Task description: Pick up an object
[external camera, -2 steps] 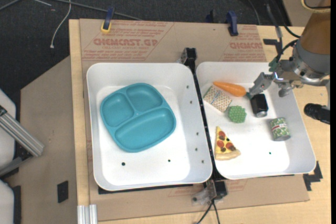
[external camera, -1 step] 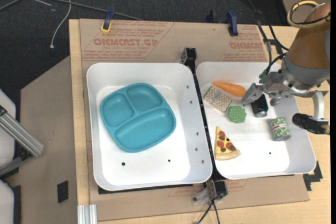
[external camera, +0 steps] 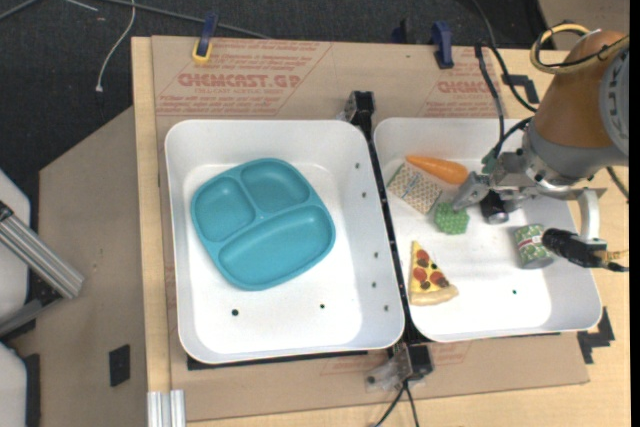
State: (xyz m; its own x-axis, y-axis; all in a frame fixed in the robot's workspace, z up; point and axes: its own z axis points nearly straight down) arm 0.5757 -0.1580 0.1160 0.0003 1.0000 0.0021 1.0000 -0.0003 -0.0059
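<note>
The right bin (external camera: pixel 500 313) holds several toy foods. An orange carrot (external camera: pixel 437 168) lies at its back left, next to a pale speckled wedge (external camera: pixel 408 186). A small green lump (external camera: pixel 450 219) sits just below them, and a pizza slice (external camera: pixel 430 276) lies near the front left. A small green can (external camera: pixel 532 246) stands to the right. My gripper (external camera: pixel 478 198) hangs low over the bin's middle, just right of the green lump and below the carrot's tip. Nothing is visibly held in it.
The left bin (external camera: pixel 180 215) holds a blue divided plate (external camera: pixel 262 222). The grey and orange arm (external camera: pixel 578 120) covers the right bin's back right corner. A black divider (external camera: pixel 372 175) runs between the bins, and clamps and cables sit along the board's back edge.
</note>
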